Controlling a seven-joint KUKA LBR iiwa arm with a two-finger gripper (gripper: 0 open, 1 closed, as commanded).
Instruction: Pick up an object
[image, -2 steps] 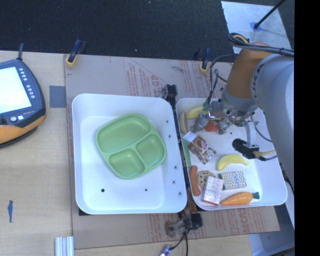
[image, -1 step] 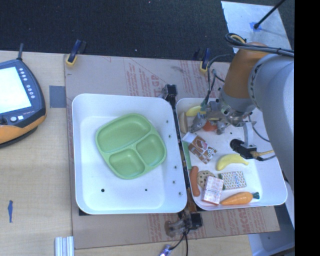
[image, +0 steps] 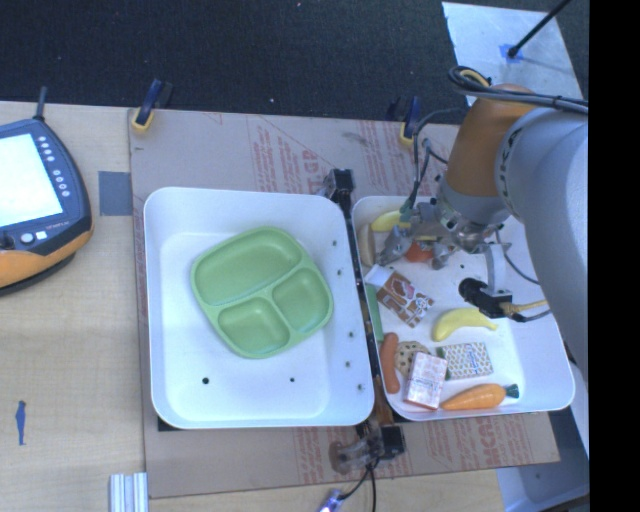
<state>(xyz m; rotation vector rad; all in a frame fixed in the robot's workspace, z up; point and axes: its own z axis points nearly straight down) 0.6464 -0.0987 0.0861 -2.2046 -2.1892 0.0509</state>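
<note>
Gripper (image: 420, 243) low at far end of right bin (image: 535, 385), can't tell its state. Banana (image: 463, 323) lies just nearer the camera than it, apart; carrot (image: 475, 398) at the bin's near rim.

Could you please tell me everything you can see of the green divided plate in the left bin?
The green divided plate is pale green, looks like matte plastic, and has rounded corners. Raised ridges split it into three compartments: one long section along its upper left and two smaller ones along its lower right. It lies flat and right side up on the floor of the left bin, turned at a slant to the bin's walls, roughly in the middle. Nothing lies in it or touches it besides the bin.
</note>
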